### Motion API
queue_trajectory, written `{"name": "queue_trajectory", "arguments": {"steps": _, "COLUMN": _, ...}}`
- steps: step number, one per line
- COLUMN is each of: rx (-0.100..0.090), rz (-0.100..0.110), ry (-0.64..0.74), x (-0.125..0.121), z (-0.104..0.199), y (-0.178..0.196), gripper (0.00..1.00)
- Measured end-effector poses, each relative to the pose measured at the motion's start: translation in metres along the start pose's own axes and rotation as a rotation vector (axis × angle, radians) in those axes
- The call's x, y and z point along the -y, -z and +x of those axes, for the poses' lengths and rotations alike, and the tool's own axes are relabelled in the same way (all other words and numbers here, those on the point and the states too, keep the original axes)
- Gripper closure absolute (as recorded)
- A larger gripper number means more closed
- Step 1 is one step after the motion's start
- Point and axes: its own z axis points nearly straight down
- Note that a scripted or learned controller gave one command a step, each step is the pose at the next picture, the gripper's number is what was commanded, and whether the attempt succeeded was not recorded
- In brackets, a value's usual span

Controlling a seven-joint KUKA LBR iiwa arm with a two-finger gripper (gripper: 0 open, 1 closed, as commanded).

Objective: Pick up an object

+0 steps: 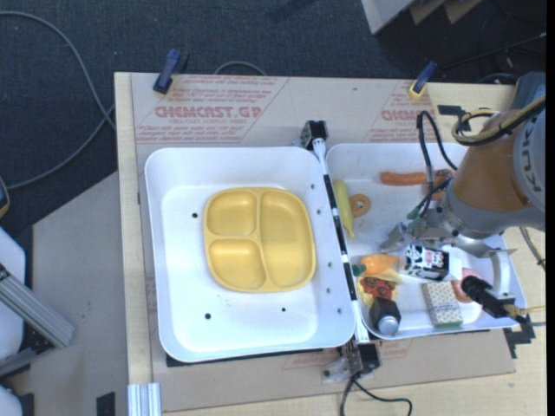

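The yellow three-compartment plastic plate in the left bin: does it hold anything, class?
Empty. The yellow three-compartment plastic plate shows bare yellow floors in all three sections, lying flat in the left white bin.

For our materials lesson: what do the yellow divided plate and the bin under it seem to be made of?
Yellow divided plate: probably moulded plastic, smooth with a soft sheen, rounded ridges parting three compartments. White bin: apparently thin formed plastic, glossy, with rounded corners and a raised rim.
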Motion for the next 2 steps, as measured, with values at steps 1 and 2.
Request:
{"name": "queue_trajectory", "arguments": {"steps": 1, "rx": 0.0, "rz": -0.003, "ry": 0.0, "x": -0.001, "z": 0.0, "y": 0.01, "gripper": 1.0}}
{"name": "queue_trajectory", "arguments": {"steps": 2, "rx": 0.002, "rz": -0.002, "ry": 0.0, "x": -0.031, "z": -0.056, "y": 0.053, "gripper": 1.0}}
